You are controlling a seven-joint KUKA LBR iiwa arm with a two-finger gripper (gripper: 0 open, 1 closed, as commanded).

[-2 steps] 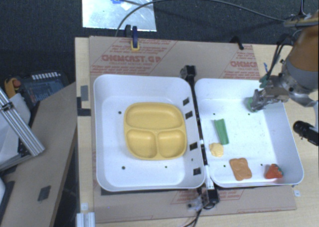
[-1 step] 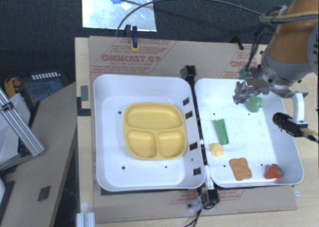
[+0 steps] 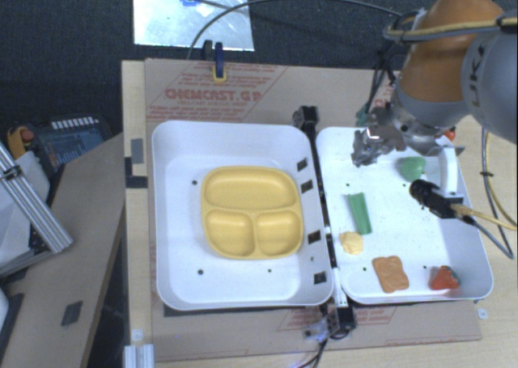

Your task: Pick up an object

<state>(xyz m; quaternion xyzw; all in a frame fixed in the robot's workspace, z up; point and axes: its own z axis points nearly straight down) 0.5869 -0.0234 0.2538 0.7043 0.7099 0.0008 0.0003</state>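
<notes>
Seeing the gripper (image 3: 368,148) hanging over the upper-left part of the right bin (image 3: 469,273), at roughly 10 o'clock from that bin's centre. I can't tell from this angle what the business end is doing; nothing is visibly held there. The arm (image 3: 449,51) is coming in from 1 o'clock, its orange band sitting high at the top right.

Working outward from the gripper:
- light green piece (image 3: 412,167) is lying just beside it at 4 o'clock, partly tucked under the wrist hardware
- dark green stick (image 3: 358,212) is lying at 6 o'clock, near, long axis running roughly 12-to-6
- yellow lump (image 3: 351,242) is sitting just below the stick's lower end, close to the bin's left wall
- tan toast-shaped piece (image 3: 391,273) is lying further out at 5 o'clock, flat on the bin floor
- red piece (image 3: 443,278) is sitting in the bin's lower-right corner, well apart from the gripper
- a black cylindrical fitting (image 3: 430,197) with a cable is hanging over the bin at 4 o'clock, beyond the light green piece

All the pickable items are lying loose in the right bin, none lifted.

Left bin (image 3: 174,277) is holding a yellow divided tray (image 3: 250,211), sitting about centre, three compartments, well apart from the gripper at 8 o'clock.
</notes>
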